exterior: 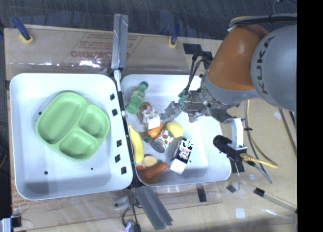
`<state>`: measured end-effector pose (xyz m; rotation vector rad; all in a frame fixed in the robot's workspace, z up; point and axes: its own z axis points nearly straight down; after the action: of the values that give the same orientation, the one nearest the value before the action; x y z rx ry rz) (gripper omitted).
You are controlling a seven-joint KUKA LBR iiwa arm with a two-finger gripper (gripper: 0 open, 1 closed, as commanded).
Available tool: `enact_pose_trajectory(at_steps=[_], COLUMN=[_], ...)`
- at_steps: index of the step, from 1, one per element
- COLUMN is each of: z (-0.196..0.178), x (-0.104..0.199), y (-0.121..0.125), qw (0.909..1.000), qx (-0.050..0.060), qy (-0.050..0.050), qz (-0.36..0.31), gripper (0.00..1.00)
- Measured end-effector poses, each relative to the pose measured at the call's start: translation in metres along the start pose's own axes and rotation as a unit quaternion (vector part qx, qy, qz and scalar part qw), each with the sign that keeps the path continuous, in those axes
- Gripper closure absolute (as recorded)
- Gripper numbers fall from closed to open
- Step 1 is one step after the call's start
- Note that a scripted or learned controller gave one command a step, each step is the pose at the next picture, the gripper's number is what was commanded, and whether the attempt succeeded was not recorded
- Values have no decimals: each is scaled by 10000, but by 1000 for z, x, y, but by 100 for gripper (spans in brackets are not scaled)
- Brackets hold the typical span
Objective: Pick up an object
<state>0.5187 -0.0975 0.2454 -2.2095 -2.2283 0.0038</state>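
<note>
Arm: grey KUKA body with its orange band [237,59] rides highest, nearest the lens, reaching in from 3 o'clock so the wrist hangs over the right bin.
Gripper [174,109]: hovers above the bin's middle, just at 12 o'clock of the yellow lemon; nothing sits between its tips, and whether they are apart or together I cannot tell.
Right bin [214,173]: holds all the loose items, so this is the picking side.
Pile: crowded toward the bin's 7 o'clock corner, pieces touching, which likely makes a clean grasp harder.
Green bottle [136,98]: lies tilted at 10 o'clock of the pile, against the divider wall.
Red-and-white packet [148,115]: just at 5 o'clock of the bottle, near the tool.
Yellow lemon [174,129]: rests atop the heap, the likeliest target by my judgement.
Banana [136,145]: lies along the left wall, running 12 to 6.
Black-and-white carton [182,155]: leans at 5 o'clock of the lemon.
Sausage [154,170]: lies lowest, at 6 o'clock.
Left bin [25,180]: carries the green divided plate [74,124], well apart from the arm.
Progress: nothing lifted yet; a descent seems next.
</note>
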Motion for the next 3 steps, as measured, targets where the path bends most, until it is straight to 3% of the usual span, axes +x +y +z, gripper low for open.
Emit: enact_pose_trajectory(at_steps=[1,2,3], z=[-10,23,155], x=[0,-16,-35], y=[0,-42,-42], qw=[10000,9946,9922], qx=[10,-4,-8], qy=[-3,-2,-1], qz=[-29,-1036,-1249], gripper=[100,100,100])
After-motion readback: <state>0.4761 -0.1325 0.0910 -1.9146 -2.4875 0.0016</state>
